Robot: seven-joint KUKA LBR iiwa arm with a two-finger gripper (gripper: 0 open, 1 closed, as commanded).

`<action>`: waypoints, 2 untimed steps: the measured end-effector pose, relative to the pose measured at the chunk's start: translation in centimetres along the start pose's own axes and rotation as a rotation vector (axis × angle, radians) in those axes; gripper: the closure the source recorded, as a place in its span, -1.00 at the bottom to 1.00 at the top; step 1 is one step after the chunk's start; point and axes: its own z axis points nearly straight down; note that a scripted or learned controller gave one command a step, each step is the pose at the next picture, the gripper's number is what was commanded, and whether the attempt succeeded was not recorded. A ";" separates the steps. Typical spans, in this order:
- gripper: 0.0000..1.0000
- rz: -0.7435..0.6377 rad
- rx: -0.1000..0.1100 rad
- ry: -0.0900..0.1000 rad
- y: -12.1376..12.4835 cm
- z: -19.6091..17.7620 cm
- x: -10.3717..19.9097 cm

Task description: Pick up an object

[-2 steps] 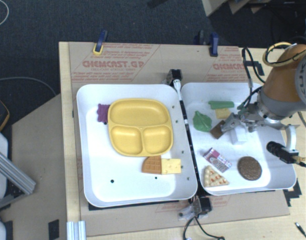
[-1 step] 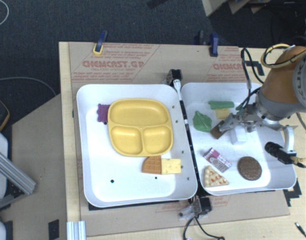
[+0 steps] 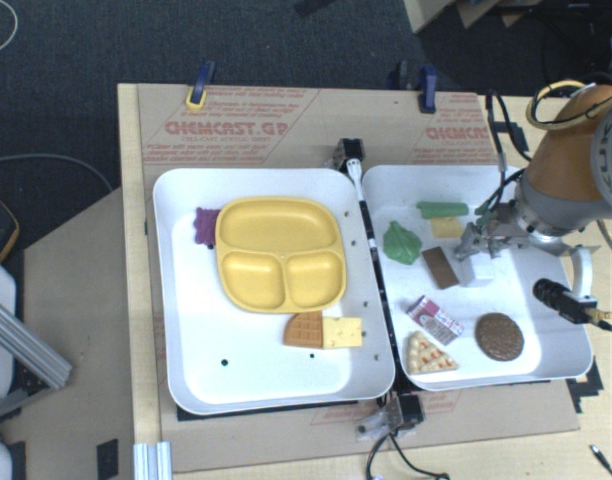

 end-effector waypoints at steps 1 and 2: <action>1.00 -0.001 0.002 -0.003 -0.8 -5.4 0.5; 1.00 -0.002 -0.001 -0.004 0.4 -10.5 0.5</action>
